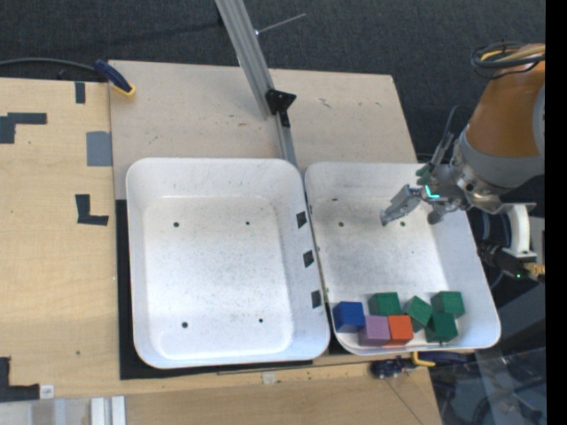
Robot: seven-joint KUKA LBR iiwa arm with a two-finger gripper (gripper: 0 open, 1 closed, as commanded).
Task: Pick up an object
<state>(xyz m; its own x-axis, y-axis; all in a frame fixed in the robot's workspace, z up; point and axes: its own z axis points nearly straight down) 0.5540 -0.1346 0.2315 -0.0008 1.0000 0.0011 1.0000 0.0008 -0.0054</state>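
Over the right bin (461, 237), the tool (409, 204) is hanging above the bare upper half of the floor, pointing toward the left. Its fingers are too small and blurred here, so I cannot tell whether they are spread or closed, and nothing is showing between them. The arm (505, 122) is reaching in from the right, its orange band sitting just above the grey wrist.

Along the near wall of that same bin, a cluster of blocks is lying packed together, well apart from the tool. A blue block (349, 314) is sitting at the left end, near the bin's corner. Just beside it a purple block (377, 328) is touching an orange block (400, 328). Behind these a green block (384, 304) is resting, and three more green blocks (440, 315) are crowding the right end, some tilted.

The left bin (142, 237) is lying beside the right one, their rims touching in the middle. Both are resting on the worktop (195, 104). A grey bar (248, 42) is slanting down from the top toward the spot where the bins meet. A blue and yellow clamp (115, 76) is lying at the worktop's far left corner.
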